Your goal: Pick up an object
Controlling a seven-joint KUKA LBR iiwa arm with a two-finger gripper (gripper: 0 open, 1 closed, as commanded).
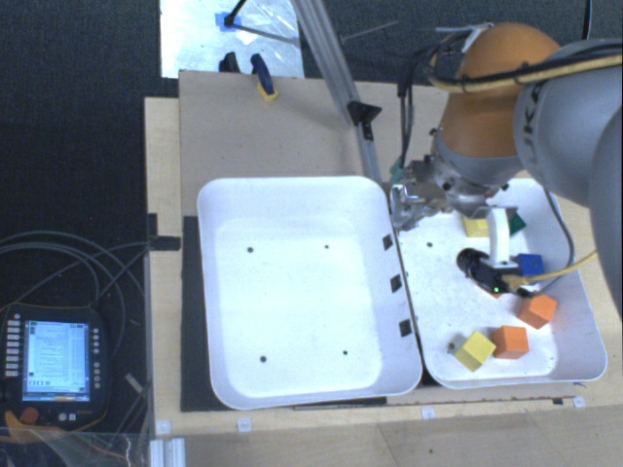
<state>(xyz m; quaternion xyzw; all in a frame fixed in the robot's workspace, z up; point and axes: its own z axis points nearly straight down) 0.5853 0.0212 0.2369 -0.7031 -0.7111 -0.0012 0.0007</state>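
My gripper (407, 205) hangs over the upper left corner of the right bin (584, 358), close to the wall shared with the left bin. Nothing shows in its grasp. Several small blocks lie in the right bin. A pale yellow block (476, 227) lies just right of the gripper, with a green piece (516, 223) beyond it. Farther down are a blue block (531, 264), an orange block (537, 309), an orange cube (511, 341) and a yellow cube (474, 349). The arm's orange band (492, 76) covers the bin's top edge.
The left bin (292, 197) lies beside the right one. A slanted metal pole (336, 66) crosses the back of the bench. A teach pendant (54, 363) and cables lie on the floor at the left.
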